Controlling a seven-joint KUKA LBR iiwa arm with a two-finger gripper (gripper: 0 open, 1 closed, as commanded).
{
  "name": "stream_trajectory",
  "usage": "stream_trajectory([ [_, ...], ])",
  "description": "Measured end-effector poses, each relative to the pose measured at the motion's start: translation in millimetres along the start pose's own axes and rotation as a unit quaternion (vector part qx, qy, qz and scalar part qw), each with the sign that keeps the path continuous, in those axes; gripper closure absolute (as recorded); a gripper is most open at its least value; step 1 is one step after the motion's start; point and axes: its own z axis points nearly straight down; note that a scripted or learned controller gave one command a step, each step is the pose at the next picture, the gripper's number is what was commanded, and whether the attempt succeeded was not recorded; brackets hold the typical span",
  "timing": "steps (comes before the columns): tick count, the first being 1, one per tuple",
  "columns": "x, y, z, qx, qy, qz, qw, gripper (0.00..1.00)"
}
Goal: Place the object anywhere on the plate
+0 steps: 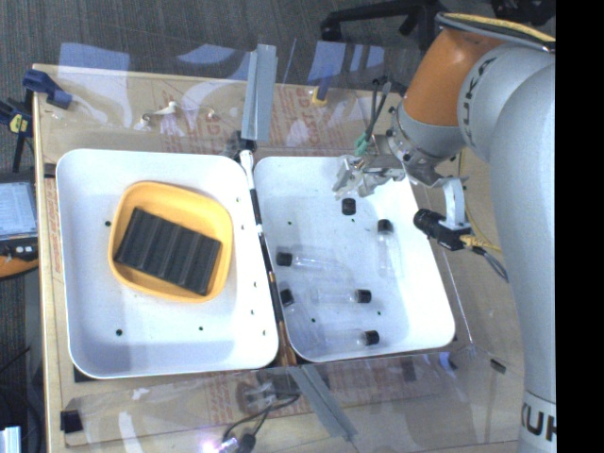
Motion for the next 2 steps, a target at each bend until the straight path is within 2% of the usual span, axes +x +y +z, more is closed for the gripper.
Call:
stream_trajectory([
  [1, 69.8, 31.1, 15.1, 0.000, -0.001, -0.083, 0.9965, 1.00],
  [2, 146.2, 30.6, 4.7, 0.001, 0.000, -0.128, 0.9917, 1.00],
])
